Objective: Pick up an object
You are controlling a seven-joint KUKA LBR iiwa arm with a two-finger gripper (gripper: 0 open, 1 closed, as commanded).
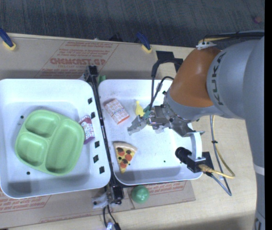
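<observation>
The claw point(137, 124) is seen low over the right bin point(174, 169), pointing left; whether it is open or closed cannot be told. Three candidate objects are noted in that bin. A yellow item point(139, 109) lies just above and beside the claw tip. A small packet point(116, 111), white with orange-red print, lies to the claw's upper left, near it but apart. A pizza slice point(123, 155), with tan crust, orange top and dark spots, lies below the claw, apart from it, near the bin's left wall. No object is seen gripped.

"KUKA" is read in part on the arm point(227, 80). Red print on the cardboard point(78, 56) on the desk is too blurred to be confirmed.

In the left bin point(2, 143) a green divided plate point(50, 141) is recorded, with a dark red packet point(87, 128) at its right edge. A green ball point(139, 194) rests outside the bins.
</observation>
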